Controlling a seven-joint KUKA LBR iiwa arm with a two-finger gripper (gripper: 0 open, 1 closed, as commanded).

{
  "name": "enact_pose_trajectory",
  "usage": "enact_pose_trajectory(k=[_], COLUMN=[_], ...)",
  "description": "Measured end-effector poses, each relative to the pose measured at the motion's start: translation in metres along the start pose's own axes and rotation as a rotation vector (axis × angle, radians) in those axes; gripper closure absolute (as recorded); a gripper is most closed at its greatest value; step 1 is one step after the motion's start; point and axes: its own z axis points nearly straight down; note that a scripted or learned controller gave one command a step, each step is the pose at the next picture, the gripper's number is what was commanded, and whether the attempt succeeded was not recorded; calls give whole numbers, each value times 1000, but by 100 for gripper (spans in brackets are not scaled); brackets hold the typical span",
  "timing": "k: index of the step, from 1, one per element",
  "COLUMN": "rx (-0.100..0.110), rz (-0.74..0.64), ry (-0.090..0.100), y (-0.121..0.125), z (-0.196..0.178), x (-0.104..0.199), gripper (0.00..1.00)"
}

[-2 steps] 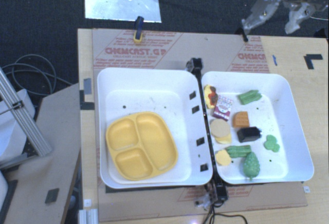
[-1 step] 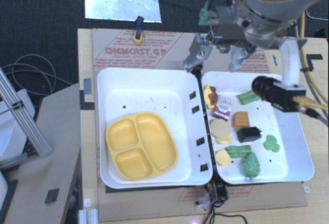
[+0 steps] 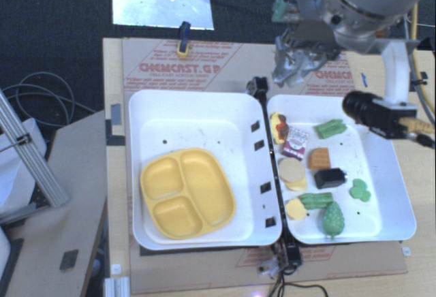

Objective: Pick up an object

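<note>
The claw (image 3: 294,69) hangs above the far edge of the bench (image 3: 204,64), just behind the right bin (image 3: 388,173) and clear of it, touching nothing; nothing shows between its metal fingers (image 3: 285,74), and how far apart they stand cannot be told. The objects lie in the right bin: a green piece (image 3: 331,129), a brown block (image 3: 319,158), a black block (image 3: 330,178). A yellow tray (image 3: 187,191) sits in the left bin (image 3: 197,108).

Divided tray (image 3: 187,191) in left bin (image 3: 197,103), toy foods (image 3: 320,180) in right bin (image 3: 388,186)
</note>
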Motion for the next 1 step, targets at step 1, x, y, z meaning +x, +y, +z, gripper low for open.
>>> enact_pose_trajectory(k=[1], rx=[-2], rz=[-2], ry=[1], y=[0], z=[-11], x=[0], gripper=[100])
